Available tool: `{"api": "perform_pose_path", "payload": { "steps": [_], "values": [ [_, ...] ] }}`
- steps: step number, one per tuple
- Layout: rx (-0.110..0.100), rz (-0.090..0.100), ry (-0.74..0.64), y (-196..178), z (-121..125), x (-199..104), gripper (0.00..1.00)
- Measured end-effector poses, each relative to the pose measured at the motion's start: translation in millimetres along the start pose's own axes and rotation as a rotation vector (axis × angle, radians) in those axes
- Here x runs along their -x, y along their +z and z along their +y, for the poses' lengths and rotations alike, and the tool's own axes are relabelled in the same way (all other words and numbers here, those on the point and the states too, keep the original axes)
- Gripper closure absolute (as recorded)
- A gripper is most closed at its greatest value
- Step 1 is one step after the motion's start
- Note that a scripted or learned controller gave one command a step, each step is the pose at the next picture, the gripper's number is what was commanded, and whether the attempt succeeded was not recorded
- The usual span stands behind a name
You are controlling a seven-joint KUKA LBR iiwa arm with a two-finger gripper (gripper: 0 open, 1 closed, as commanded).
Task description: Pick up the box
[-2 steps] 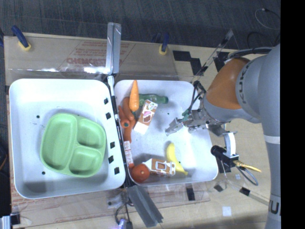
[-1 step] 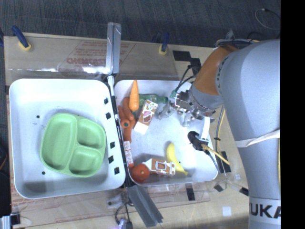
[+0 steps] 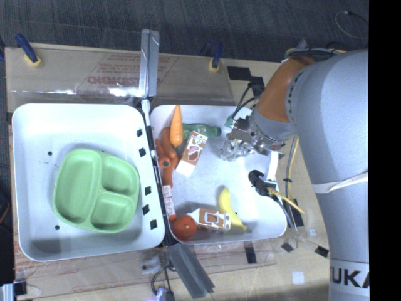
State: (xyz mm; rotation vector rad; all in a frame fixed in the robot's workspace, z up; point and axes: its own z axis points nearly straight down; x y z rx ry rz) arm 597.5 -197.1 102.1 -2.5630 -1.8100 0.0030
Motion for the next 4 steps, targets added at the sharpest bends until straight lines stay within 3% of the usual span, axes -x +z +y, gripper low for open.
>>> {"api": "perform_pose_path", "payload": {
  "steps": [1,2,3,4],
  "values": [
    [-0.003,0.0,0.193,-18.8,-105.4,-57.2,1.0],
    [0.001,-0.001,0.173,-110.6,-116.4,-37.4,1.0],
    [-0.002,-0.001,0.334,-13.1,-135.9,-23.1,1.0],
    [0.005,0.004,0.738,10.5,-146.6,-55.6,1.0]
  ]
}}
